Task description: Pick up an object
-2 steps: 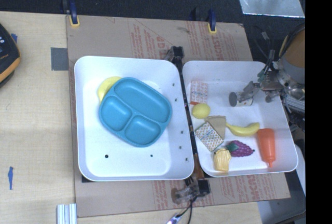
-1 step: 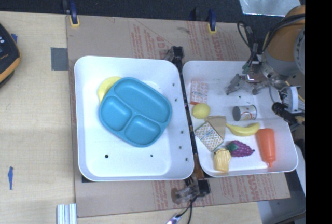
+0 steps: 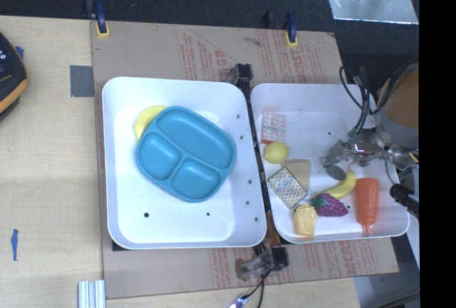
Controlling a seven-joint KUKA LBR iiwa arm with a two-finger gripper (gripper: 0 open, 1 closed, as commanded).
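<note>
Approach step — claw (image 3: 340,159) low in right bin (image 3: 313,96), prongs apart, nothing held. Banana (image 3: 345,186) just below it; next move calls for closing squarely on it.

Two white bins side by side on cardboard. Left bin (image 3: 121,157): blue tray (image 3: 187,153) at centre, yellow item (image 3: 146,118) peeking out at its 10 o'clock. Right bin (image 3: 313,96): lemon (image 3: 276,152) near left wall, packet (image 3: 273,126) at its 12, corn (image 3: 305,219) at bin's 6, grapes (image 3: 330,204) and banana (image 3: 343,185) toward 4, carrot (image 3: 367,203) at far right. Gripper (image 3: 340,159) low at bin's 3 o'clock, just above banana; fingers spread, nothing between.
</note>
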